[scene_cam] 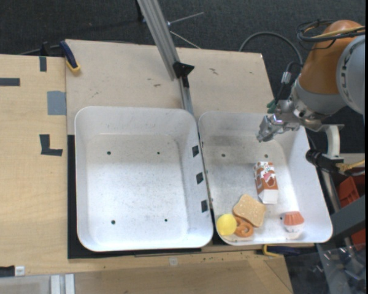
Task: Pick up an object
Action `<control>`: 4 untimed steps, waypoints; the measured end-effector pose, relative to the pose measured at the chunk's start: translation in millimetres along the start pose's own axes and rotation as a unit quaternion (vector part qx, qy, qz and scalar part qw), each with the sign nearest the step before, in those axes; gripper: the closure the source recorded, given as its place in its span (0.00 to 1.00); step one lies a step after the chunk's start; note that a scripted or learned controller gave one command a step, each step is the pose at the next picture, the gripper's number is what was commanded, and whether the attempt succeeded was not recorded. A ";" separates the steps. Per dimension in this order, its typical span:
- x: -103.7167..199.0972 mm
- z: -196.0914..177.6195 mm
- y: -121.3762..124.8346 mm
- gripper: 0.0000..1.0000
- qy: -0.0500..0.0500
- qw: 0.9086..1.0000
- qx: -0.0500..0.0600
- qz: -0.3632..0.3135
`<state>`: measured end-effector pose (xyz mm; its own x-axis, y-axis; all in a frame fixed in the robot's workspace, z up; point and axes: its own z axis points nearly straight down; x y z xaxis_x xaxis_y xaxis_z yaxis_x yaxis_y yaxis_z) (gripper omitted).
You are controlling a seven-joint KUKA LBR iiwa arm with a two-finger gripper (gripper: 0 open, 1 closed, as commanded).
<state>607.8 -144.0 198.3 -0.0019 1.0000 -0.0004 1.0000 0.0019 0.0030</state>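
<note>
Objects crowd the right bin's [306, 182] near edge: a lemon [226, 225], a pretzel [244, 229], toast [250, 211] and a small cup [292, 221], with a carton [266, 182] just beyond. Farther back the gripper [267, 131] hangs over bare floor; whether it is open I cannot tell. The left bin [86, 164] lies alongside.

light: even, bright | shadows: soft, faint | focus: slightly soft, grainy
</note>
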 end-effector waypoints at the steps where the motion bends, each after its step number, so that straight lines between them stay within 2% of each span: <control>1: 0.3 -51.6 1.2 1.00 0.000 1.000 -0.001 0.000; 3: 91.3 -32.8 -8.2 1.00 0.000 1.000 0.003 -0.002; 4: 143.0 -41.8 -16.6 1.00 0.001 1.000 0.002 -0.003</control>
<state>590.7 -1.0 240.0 -0.0070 1.0000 0.0019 1.0000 0.0070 -0.0018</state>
